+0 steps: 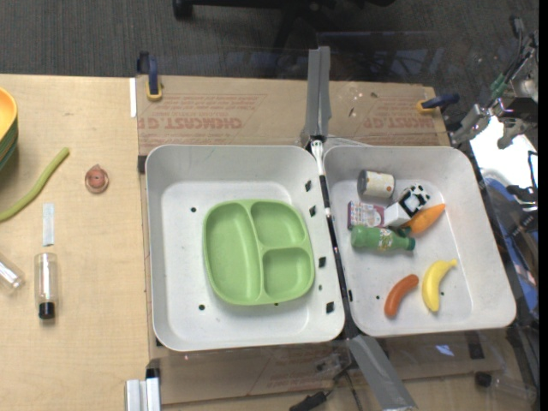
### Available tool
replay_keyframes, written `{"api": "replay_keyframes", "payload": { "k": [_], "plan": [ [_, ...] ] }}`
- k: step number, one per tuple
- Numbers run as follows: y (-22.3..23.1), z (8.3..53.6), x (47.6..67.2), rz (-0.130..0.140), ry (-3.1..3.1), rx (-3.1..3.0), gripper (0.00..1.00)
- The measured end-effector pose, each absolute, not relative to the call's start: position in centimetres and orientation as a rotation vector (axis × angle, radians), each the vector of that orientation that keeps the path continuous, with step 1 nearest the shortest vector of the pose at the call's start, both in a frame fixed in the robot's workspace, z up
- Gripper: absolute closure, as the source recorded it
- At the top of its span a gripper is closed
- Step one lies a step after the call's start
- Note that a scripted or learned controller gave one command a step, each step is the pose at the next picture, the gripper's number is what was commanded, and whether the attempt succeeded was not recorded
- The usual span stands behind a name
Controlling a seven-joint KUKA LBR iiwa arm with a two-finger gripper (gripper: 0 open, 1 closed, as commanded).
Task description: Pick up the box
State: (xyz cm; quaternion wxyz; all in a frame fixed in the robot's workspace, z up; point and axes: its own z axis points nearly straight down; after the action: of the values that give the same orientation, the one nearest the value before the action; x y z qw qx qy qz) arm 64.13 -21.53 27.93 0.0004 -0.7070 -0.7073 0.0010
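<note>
Camera view: the pink box (pixel 366 213) lies in the right bin (pixel 488 311), near its left wall, touching the green bottle (pixel 382 241) just below it. A green divided plate (pixel 259 252) sits in the left bin (pixel 171 229). Claw state: cannot tell.

Box (pixel 366 214) lower edge hidden behind green bottle (pixel 383 240); yellow bowl (pixel 6 131) cut off, perhaps stacked.
</note>
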Motion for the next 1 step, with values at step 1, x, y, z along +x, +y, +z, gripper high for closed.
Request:
{"api": "replay_keyframes", "payload": {
  "k": [1],
  "plan": [
    [-15.36,17.11,65.89,0.002,-2.328,-2.109,0.0]
  ]
}}
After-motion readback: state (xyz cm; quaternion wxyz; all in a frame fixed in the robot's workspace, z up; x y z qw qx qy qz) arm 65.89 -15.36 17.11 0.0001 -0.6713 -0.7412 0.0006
